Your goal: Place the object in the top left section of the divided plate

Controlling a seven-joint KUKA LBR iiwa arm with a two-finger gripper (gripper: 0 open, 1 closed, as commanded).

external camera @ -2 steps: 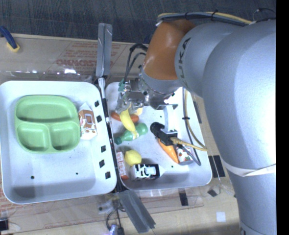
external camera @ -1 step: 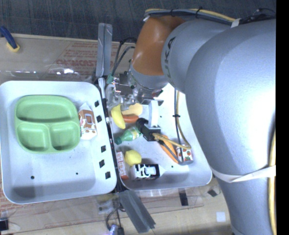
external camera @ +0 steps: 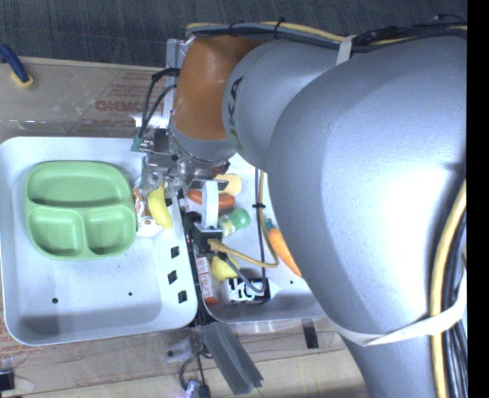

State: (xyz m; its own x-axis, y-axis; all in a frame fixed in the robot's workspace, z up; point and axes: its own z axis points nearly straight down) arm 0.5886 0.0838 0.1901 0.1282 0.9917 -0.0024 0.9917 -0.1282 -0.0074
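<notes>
A green divided plate (external camera: pixel 29 210) lies in the left bin (external camera: pixel 79 313), with one long section on its far side and two small ones on its near side. My gripper (external camera: pixel 156 199) hangs over the left bin's right edge, just right of the plate. A yellow banana-like object (external camera: pixel 159 209) sits between its fingers, and the fingers look shut on it. The object is beside the plate's rim, not over any section.
The grey arm covers most of the right bin (external camera: pixel 253 309). Beneath it lie an orange carrot (external camera: pixel 282 254), a green item (external camera: pixel 239 219), a red-orange item (external camera: pixel 213 197) and another yellow item (external camera: pixel 224 266). A blue clamp (external camera: pixel 16 65) sits at the bench's far left corner.
</notes>
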